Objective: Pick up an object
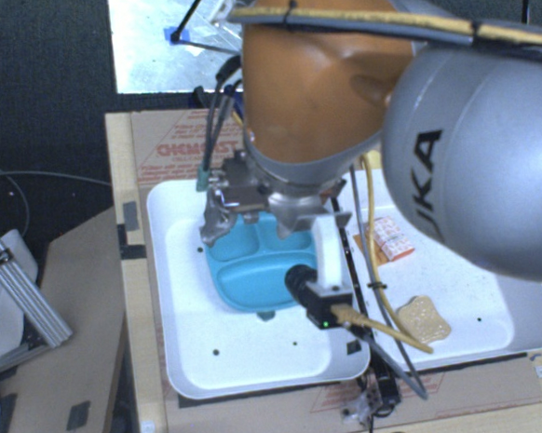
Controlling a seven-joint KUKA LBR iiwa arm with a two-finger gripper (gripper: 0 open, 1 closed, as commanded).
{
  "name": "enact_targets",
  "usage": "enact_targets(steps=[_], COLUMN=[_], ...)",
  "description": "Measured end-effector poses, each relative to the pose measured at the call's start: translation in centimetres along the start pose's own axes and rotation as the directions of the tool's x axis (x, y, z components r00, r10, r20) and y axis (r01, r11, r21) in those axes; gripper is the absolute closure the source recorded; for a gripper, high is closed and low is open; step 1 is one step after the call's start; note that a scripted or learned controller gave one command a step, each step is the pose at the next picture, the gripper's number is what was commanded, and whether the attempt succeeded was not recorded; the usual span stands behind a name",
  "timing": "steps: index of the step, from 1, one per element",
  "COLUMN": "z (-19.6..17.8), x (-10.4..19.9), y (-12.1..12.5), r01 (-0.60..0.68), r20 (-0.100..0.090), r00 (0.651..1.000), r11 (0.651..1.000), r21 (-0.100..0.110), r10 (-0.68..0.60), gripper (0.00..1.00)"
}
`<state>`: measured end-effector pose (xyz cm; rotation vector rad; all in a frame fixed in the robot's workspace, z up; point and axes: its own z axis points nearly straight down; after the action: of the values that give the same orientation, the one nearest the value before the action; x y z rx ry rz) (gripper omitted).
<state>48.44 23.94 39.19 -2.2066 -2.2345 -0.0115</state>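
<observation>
A blue divided plastic tray [257, 270] lies in the left white bin [188, 292], partly covered by the arm's wrist. My gripper [217, 220] reaches down at the tray's upper left corner, its metal fingers touching or just over the tray's rim. The arm's orange band and grey body hide most of what is under it. In the right bin [489, 320] lie a tan, cookie-like lump [423, 318] and a small white and orange packet [392, 239].
A yellow cable and black cables hang from the wrist across the divide between the bins. A black camera module with a green light [313, 301] sits over the tray's right edge. Cardboard underlies the bins. Metal framing stands at far left.
</observation>
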Motion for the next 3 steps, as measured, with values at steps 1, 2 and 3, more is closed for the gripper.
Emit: enact_targets(steps=[1,2,3], z=[15.2,31.3,29.7], x=[-2.1,-1.7,-1.7], y=[-0.1,0.0,0.1], r01=[-0.014,-0.012,-0.015], r20=[0.012,0.007,0.005], r00=[1.0,1.0,1.0], r11=[1.0,1.0,1.0], r21=[0.016,0.003,0.003], r10=[0.014,0.012,0.015], gripper=[0.0,0.0,1.0])
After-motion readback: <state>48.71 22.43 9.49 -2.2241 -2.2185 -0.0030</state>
